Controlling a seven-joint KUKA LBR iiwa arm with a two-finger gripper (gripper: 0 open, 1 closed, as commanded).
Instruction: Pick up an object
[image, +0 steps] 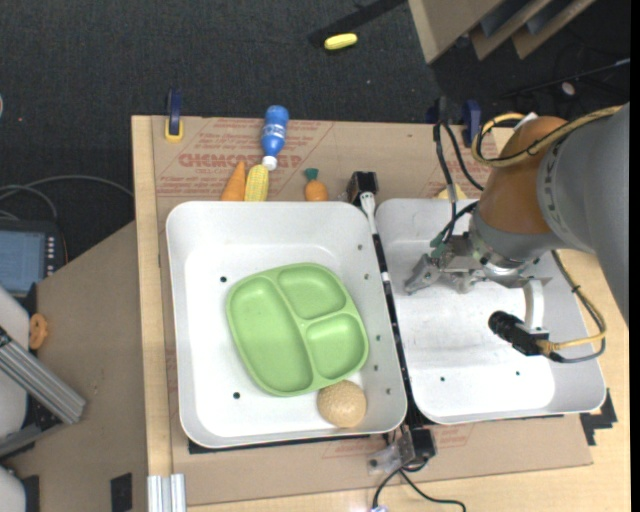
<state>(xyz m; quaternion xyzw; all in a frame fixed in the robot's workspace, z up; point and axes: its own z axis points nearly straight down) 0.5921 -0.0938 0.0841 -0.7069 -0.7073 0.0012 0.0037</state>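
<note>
In the left bin (200, 240) lies a green divided plate (296, 326). A tan round ball (343, 403) rests against the plate's near edge. My gripper (438, 284) hangs over the far left part of the right bin (480, 395), close to the wall between the bins. Its fingers (412, 283) are spread open with nothing between them. The grey arm with its orange band (512, 195) comes in from the right. A black fitting with a yellow cable (515, 333) hangs from the arm over the right bin's middle.
Behind the bins on the cardboard lie a blue-and-white bottle (273, 130), a corn cob (256, 182), a carrot (234, 182), a small carrot (315, 187) and a black piece (362, 185). A yellow item (341, 41) lies on the dark floor.
</note>
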